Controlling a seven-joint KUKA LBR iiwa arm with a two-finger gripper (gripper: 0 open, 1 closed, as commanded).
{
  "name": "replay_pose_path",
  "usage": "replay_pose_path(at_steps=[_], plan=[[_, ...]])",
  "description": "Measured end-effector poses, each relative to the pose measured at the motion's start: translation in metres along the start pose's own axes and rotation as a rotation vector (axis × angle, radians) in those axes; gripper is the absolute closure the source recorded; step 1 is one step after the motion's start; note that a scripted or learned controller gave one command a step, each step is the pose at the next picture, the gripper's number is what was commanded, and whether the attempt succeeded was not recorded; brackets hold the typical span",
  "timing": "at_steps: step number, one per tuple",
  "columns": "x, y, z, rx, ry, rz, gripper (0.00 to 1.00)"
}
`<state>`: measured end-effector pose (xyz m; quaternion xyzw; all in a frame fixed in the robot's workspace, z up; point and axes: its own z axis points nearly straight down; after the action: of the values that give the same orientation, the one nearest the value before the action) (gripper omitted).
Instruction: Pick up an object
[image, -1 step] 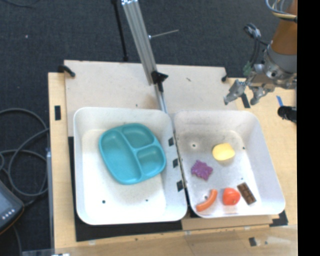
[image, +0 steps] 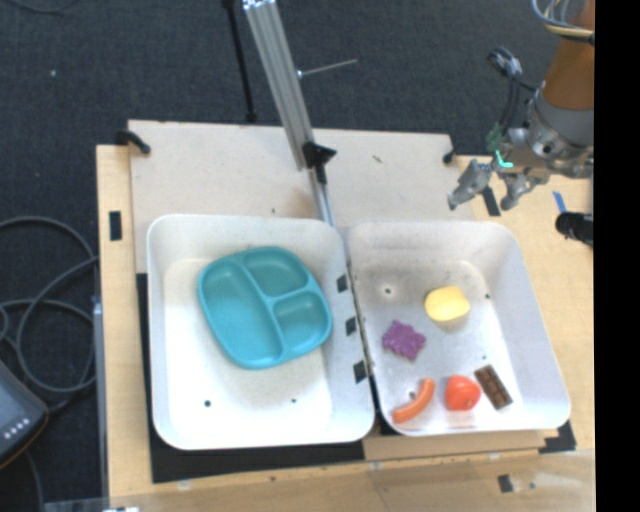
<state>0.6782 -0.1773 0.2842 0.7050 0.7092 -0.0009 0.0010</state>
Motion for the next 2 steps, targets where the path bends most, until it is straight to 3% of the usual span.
replay_pose_path(at_steps=[2], plan=[[-0.011,-0.004,0.090,0.003,0.001,0.006,0.00]])
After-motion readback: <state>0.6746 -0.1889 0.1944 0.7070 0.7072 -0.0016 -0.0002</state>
